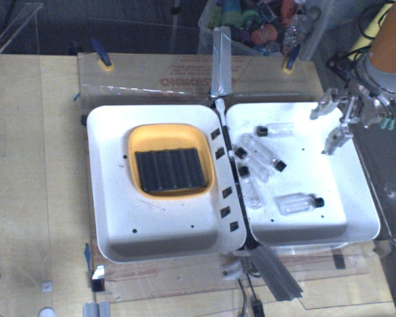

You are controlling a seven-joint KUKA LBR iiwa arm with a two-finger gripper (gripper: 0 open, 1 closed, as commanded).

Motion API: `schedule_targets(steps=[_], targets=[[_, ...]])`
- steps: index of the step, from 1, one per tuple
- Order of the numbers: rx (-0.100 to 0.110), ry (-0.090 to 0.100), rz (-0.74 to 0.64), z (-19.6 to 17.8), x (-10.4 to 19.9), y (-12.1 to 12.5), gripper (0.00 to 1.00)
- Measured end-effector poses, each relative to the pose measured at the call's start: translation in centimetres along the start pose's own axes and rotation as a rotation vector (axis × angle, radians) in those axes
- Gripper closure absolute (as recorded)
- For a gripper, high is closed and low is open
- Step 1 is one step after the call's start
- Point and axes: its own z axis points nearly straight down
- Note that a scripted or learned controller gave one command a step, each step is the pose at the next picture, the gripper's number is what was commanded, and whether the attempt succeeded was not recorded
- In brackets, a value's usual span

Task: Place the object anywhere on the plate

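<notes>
Nearest cam: front rim of the right bin [303, 233], then a clear vial [298, 204] w/ black cap lying just behind it. I see the hand [343, 121] over the bin's far-right corner, fingers apart, holding nothing. That vial sits below-left of the hand, long axis roughly left-right, cap to the right. Plate [168, 137] is well left, in the left bin [105, 177], w/ a dark grooved block [170, 169] on it.

Robotics lab: bench [26, 177] with taped-down bins [105, 236] (cables [376, 15] behind).
</notes>
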Motion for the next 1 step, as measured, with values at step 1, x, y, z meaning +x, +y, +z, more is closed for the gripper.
schedule_targets(steps=[1], targets=[[0.000, -0.002, -0.380, 2.73, -1.95, -4.36, 0.00]])
